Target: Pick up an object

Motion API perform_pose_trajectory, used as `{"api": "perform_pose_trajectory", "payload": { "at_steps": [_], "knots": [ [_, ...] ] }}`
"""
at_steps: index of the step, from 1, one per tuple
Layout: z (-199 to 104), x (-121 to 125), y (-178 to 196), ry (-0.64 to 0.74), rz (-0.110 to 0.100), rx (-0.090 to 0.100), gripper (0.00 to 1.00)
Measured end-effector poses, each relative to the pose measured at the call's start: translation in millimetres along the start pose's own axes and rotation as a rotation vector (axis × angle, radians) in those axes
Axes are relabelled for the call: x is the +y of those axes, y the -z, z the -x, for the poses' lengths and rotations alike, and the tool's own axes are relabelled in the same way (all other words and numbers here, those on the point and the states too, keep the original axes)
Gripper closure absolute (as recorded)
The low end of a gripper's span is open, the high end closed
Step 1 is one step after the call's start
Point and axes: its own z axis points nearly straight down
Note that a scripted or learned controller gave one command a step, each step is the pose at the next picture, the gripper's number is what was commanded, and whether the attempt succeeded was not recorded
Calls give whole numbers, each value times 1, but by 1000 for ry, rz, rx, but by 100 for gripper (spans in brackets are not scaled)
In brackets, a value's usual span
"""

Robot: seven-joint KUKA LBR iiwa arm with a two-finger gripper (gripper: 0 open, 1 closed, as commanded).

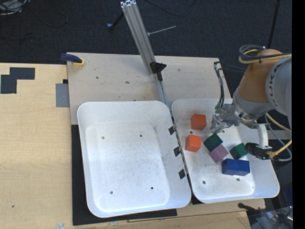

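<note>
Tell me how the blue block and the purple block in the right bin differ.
The blue block is a long brick shape, while the purple block is a smaller cube. The blue block lies nearer the bin's front edge; the purple block sits further in, against the dark green block. The purple block is paler. Both rest in the right bin.

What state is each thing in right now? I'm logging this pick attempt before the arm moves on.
gripper: low in the right bin, beside the dark green block; grip unclear.
upper orange block: loose in the right bin.
lower orange block: loose, near the divider.
dark green block: tilted, touching the purple block.
purple block: resting in the bin.
small green block: resting.
blue block: resting flat.
</note>
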Motion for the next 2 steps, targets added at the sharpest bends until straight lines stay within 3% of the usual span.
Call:
{"api": "perform_pose_trajectory", "payload": {
  "at_steps": [2],
  "knots": [
    [2,6,107,9,6,-2,100]
  ]
}}
